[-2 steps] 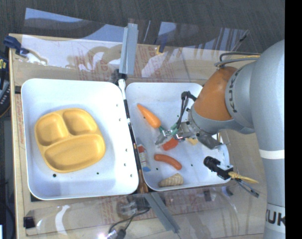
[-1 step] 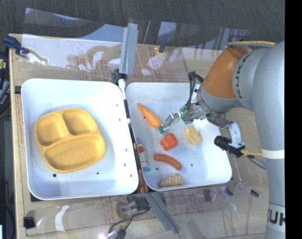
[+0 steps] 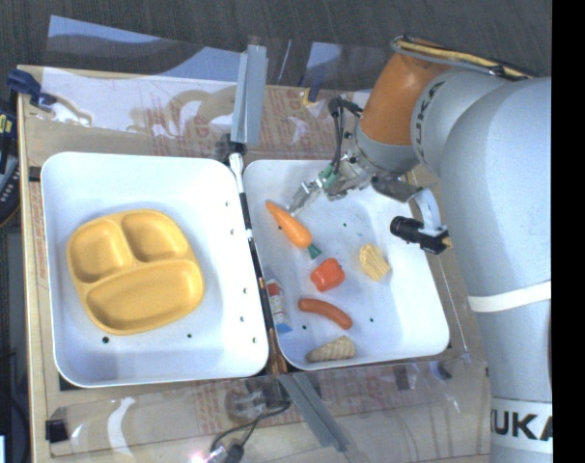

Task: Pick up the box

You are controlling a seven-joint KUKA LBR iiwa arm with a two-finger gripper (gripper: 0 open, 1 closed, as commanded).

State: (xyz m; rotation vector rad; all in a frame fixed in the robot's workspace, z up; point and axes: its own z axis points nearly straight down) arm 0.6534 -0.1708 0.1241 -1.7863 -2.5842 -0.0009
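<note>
Here we judge the coming move to turn on one relation: the box [image 3: 273, 302] lies down and to the left of the hand [image 3: 312, 191] in the camera view, well apart from it, with the carrot [image 3: 290, 225] lying roughly between the two. The box is a small, slim carton, pale with red and blue markings, lying flat against the left wall of the right bin [image 3: 423, 307]. Its long axis runs along that wall, so a grasp across its narrow width would have the wall just beside it. The hand hangs over the upper part of the same bin, and we cannot tell whether it is open or closed; we see nothing held in it. Around the box lie smooth, rounded toy foods: an orange-red pepper [image 3: 326, 275], a glossy sausage [image 3: 324, 312], and a ridged tan cone [image 3: 331, 349]. The left bin [image 3: 128, 360] holds a moulded yellow divided plate [image 3: 133, 268].
</note>
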